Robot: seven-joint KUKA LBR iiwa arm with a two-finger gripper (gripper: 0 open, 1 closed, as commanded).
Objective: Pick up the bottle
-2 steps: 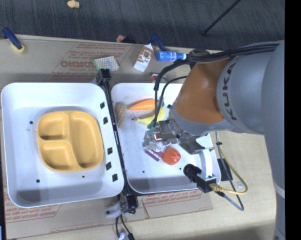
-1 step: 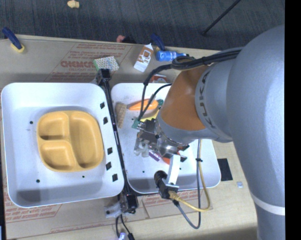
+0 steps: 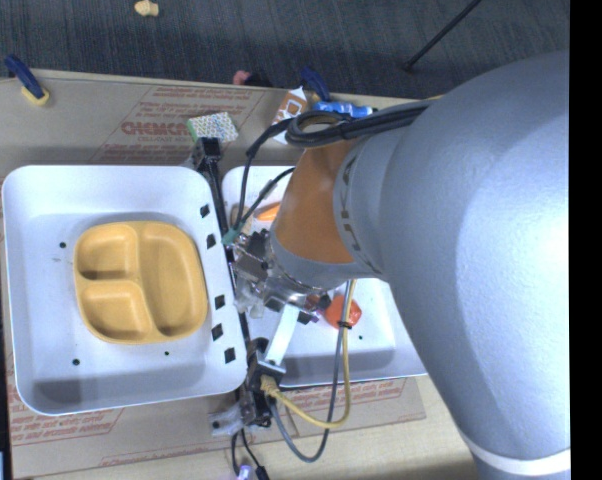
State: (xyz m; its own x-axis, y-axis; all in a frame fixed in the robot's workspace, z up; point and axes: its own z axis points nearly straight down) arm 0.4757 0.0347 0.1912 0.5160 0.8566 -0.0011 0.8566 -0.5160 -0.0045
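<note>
In the camera view the gripper (image 3: 264, 290) sat low over the right bin (image 3: 376, 353), hard by the wall it shares with the left bin (image 3: 41, 268). The arm's bulk hid whether it was released or clenched. Where the bottle lay could not be told for certain, though a small orange-red piece (image 3: 347, 313) at the gripper's 3 o'clock may have been part of it. The likely risk was closing on nothing or scraping the shared wall, since the gripper worked so near that edge, with the yellow divided plate (image 3: 139, 280) away at 9 o'clock.
</note>
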